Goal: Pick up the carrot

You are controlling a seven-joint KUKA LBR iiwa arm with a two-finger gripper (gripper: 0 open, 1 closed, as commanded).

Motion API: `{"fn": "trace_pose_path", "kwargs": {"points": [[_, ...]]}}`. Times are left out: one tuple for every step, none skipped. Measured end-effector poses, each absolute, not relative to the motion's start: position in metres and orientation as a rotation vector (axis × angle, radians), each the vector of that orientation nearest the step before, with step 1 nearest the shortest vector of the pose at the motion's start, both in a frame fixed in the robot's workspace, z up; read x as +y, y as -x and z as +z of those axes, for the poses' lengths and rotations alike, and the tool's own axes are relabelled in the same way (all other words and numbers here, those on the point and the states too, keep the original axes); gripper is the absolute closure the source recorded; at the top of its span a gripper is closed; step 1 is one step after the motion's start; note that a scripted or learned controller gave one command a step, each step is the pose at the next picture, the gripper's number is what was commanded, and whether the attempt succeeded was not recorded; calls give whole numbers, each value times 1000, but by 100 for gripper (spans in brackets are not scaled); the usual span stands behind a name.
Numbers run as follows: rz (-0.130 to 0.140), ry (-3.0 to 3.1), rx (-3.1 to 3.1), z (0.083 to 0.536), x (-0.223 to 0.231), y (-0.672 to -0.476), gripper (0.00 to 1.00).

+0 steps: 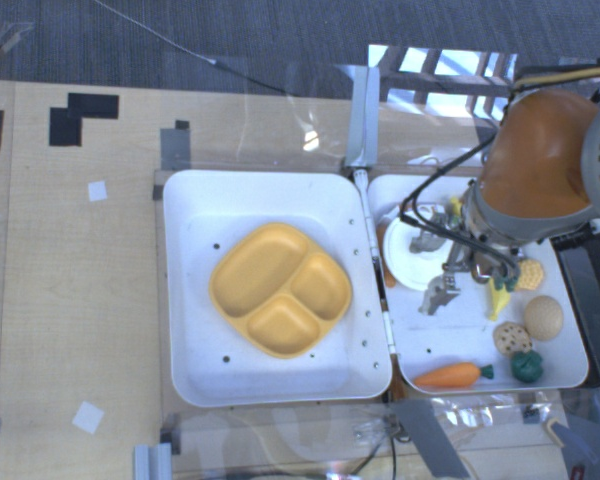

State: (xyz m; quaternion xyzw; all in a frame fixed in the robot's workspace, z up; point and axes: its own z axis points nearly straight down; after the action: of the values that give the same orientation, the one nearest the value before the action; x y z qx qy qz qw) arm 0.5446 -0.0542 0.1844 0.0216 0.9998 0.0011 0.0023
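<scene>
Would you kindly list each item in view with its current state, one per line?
carrot: lying flat near the right bin's front wall, not held.
tool: hanging over the right bin, apart from the carrot.
yellow divided plate: resting upright in the left bin, nothing in its compartments.
white plate: flat in the right bin, partly under the arm.
cookie: lying flat.
broccoli: in the front right corner.
egg: resting beside the cookie.

The carrot [448, 375] lay against the right bin's [580, 368] near wall, with bare floor above it toward the gripper [442, 293]. A cookie [512, 339] and a green toy [527, 366] crowded its right end.
</scene>
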Motion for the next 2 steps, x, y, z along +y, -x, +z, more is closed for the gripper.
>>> {"fn": "trace_pose_path", "kwargs": {"points": [[1, 687, 3058, 234, -3, -513, 0], [3, 687, 3055, 243, -1, -516, 100]]}}
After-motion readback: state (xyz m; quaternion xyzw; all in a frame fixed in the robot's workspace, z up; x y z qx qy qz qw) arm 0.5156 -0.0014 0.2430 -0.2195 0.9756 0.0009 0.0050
